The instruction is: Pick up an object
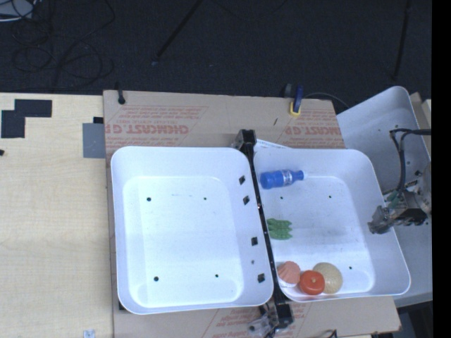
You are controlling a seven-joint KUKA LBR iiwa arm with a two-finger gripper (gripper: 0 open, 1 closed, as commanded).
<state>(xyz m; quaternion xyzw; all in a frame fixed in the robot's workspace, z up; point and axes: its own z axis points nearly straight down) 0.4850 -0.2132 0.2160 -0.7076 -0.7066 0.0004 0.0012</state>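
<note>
Near corner of right bin [384,273]: three small round things bunched together against the front wall, a pink one [288,271], a red-orange one [311,282] and a pale tan one [328,276]; touching or nearly so, probably rolled down to the low edge and left there by chance.
Grasp prospects there: crowded and tight to the wall, so little room for fingers on either side; judged the hardest pick.
Middle of right bin: small green piece [279,229] lying flat just beside the black divider [258,217]; low profile, close to the wall, awkward as well.
Far part of right bin: blue bottle [280,179] on its side, white cap end pointing right and slightly up; apart from everything else, with bare floor around it, hence judged the easiest candidate.
Left bin [120,210]: white floor with a few dark dots, likely the drop side.
Pincer [385,218]: hanging at the right bin's right rim, well apart from every object, nothing seen between its tips; whether apart or together, cannot tell, too small and dark.
Reason for that pose: seemingly a waiting or approach stance at the edge, with nothing picked yet.
Tabletop [49,224]: pale wood, with printed cardboard [169,118] under both bins, perhaps as padding.
Far edge: blue and yellow clamp [297,100] on the cardboard's back border.
</note>
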